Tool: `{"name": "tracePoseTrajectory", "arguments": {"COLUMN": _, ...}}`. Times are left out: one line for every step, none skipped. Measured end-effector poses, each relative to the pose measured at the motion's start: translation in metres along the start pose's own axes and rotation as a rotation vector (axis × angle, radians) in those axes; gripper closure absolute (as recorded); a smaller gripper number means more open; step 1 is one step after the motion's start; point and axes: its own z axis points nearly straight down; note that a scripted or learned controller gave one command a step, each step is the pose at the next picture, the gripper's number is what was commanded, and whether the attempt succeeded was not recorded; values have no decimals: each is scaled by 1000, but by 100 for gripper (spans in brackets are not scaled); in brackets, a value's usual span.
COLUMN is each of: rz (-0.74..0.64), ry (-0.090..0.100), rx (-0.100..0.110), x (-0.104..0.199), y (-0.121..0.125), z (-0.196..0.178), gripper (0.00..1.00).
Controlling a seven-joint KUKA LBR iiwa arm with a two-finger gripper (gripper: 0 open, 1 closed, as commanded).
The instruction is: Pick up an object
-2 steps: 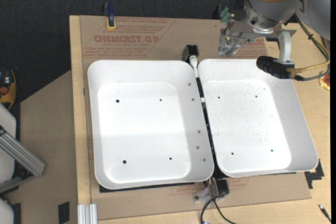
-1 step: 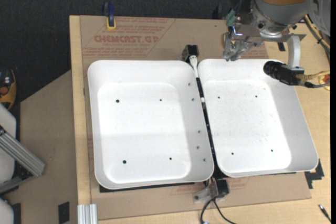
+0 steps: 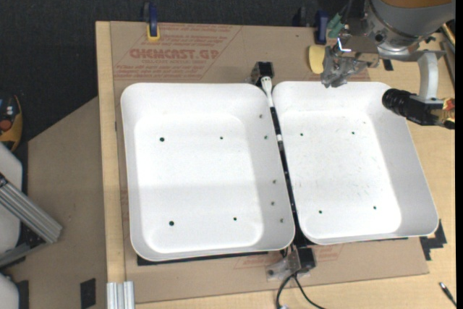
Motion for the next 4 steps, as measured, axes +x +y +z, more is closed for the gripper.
{"name": "tracePoseTrajectory", "arguments": {"rz": -5, "ry": 1, "rx": 11, "x": 45, "y": 26, "z": 75, "gripper": 100}}
{"name": "tracePoseTrajectory", "arguments": {"rz": 0, "ry": 1, "rx": 6, "x": 41, "y": 15, "z": 62, "gripper": 100}}
{"name": "tracePoseTrajectory", "arguments": {"rz": -1, "ry": 0, "rx": 2, "x": 32, "y": 12, "z": 52, "gripper": 100}}
{"name": "tracePoseTrajectory", "arguments": {"rz": -1, "ry": 1, "rx": 0, "x": 35, "y": -16, "z": 20, "gripper": 100}}
